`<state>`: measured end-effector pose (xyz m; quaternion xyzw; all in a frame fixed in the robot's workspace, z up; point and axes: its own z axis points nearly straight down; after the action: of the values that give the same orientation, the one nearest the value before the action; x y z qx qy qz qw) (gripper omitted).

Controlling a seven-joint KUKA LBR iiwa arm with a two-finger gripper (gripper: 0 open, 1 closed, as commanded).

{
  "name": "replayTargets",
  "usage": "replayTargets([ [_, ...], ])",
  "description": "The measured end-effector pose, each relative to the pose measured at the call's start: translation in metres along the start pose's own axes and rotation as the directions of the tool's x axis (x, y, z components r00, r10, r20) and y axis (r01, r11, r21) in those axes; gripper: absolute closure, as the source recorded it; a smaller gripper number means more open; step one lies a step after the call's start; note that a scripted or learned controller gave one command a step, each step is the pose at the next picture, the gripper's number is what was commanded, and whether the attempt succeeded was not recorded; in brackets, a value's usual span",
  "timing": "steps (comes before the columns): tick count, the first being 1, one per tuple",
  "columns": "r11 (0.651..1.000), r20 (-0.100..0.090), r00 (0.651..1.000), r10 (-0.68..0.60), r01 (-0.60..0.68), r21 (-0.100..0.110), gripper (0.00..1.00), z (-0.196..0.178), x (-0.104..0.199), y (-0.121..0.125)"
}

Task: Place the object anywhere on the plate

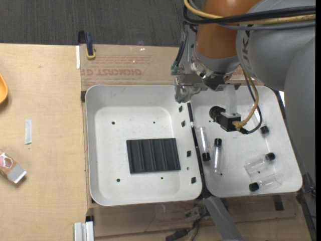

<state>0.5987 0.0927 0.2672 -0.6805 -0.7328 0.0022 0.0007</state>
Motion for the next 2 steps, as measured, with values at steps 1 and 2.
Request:
replayTargets([
  [1, 0.998, 0.0, 0.998, -0.07, 0.07, -0.001, 1.0, 0.0, 0.083, -0.073],
  [2, 0.996, 0.0, 0.997, -0.084, 0.084, -0.001, 1.0, -0.026, 0.113, -0.111],
])
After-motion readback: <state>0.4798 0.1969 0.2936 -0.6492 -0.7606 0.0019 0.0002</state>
